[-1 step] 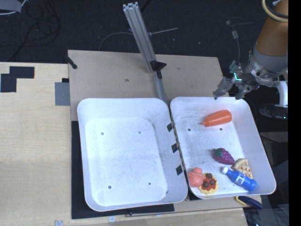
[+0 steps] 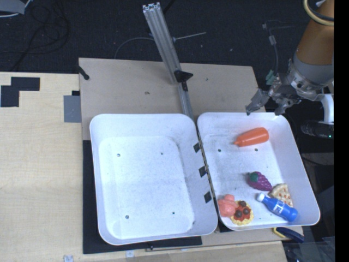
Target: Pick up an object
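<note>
My gripper [image 2: 269, 107] hangs over the far edge of the right bin [image 2: 297, 146], fingers spread open with nothing between them. An orange carrot [image 2: 252, 137] lies in that bin just below and left of the gripper. Nearer the front sit a purple grape bunch [image 2: 259, 180], a waffle piece [image 2: 281, 194], a blue bottle [image 2: 278, 207], a pink-red toy [image 2: 227, 204] and a small fruit tart [image 2: 241, 213].
The left bin [image 2: 109, 141] stands beside the right one, joined by black clips [image 2: 202, 171]. A metal rail [image 2: 166, 42] slants across the bench behind the bins. Cables lie on the dark floor at the back.
</note>
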You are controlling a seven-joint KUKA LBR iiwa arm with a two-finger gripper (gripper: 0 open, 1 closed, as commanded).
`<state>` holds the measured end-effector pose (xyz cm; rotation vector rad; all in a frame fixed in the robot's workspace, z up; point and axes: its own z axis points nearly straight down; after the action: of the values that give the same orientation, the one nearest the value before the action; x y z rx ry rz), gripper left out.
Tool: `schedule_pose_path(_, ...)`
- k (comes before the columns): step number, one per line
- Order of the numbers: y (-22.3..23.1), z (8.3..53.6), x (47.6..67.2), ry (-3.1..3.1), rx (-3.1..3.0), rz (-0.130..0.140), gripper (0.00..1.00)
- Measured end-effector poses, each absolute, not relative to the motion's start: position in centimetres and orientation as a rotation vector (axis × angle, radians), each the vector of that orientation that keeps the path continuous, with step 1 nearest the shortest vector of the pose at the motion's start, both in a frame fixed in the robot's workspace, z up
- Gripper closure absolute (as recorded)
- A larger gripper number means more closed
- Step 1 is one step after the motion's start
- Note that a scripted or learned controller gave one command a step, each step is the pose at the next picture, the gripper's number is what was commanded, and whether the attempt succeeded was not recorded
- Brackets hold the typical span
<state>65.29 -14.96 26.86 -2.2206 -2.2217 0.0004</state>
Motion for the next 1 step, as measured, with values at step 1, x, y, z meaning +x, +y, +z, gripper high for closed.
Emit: schedule_pose_path(1,-14.91,21.59,64.22,-2.220,-2.218,0.004,0.00)
